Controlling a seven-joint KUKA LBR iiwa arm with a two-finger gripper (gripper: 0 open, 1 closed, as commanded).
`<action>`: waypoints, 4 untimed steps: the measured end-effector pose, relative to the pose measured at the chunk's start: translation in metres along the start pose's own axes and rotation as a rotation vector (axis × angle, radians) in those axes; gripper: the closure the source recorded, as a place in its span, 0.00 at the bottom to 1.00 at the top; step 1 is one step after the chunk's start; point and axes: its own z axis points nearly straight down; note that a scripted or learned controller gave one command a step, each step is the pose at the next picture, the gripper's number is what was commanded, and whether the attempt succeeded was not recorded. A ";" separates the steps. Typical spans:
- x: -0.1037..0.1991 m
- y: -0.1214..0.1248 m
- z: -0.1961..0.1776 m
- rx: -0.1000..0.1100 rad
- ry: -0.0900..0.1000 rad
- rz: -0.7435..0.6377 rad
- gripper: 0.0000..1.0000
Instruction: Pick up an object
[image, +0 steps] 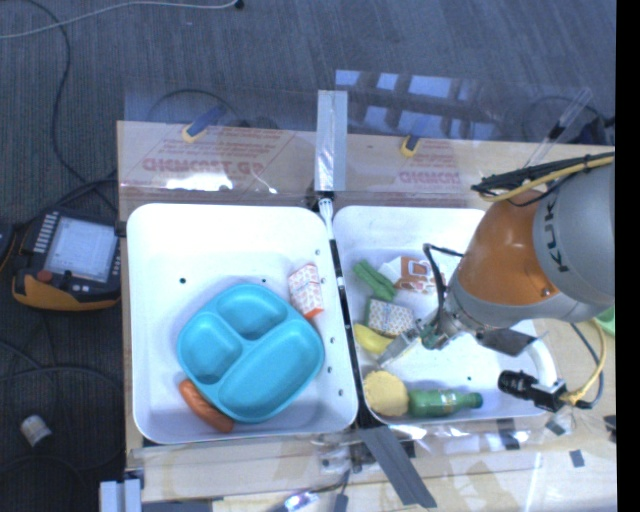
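Two shallow white bins side by side on the worktop (230, 170): the left bin (160, 300) holding a blue divided plate (250, 350), an orange carrot-like piece (205, 405) tucked under its lower edge, and a small red-and-white packet (306, 290) leaning against the dividing wall. The right bin (480, 225) crowded along its left side, probably because loose items slide and pile there: a green pepper-like piece (376, 279), a small orange-and-white carton (415, 272), a patterned square packet (390, 318), a yellow banana-like piece (372, 340), a round yellow lemon-like thing (385, 392), and a green bottle (443, 402) lying on its side along the near wall. Reaching in from the right, the grey arm with its orange band (505, 270), wrist tipped down toward that cluster, claw (420, 338) low among the packet and the yellow piece, seemingly angled so as to slip in between tightly packed items. Cannot tell how far open the claw is, nor whether anything is caught in it; too small and cluttered there. Judged stage: approach or attempted grasp on something in the right bin's pile, nothing visibly lifted yet. Likely trouble: neighbours touching each other, so a pinch may nudge rather than seize.
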 end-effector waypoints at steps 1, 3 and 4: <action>-0.021 -0.007 -0.024 -0.001 -0.002 -0.271 0.00; -0.014 0.022 -0.003 -0.012 -0.010 -0.321 1.00; -0.006 0.084 -0.108 0.000 -0.002 -0.087 1.00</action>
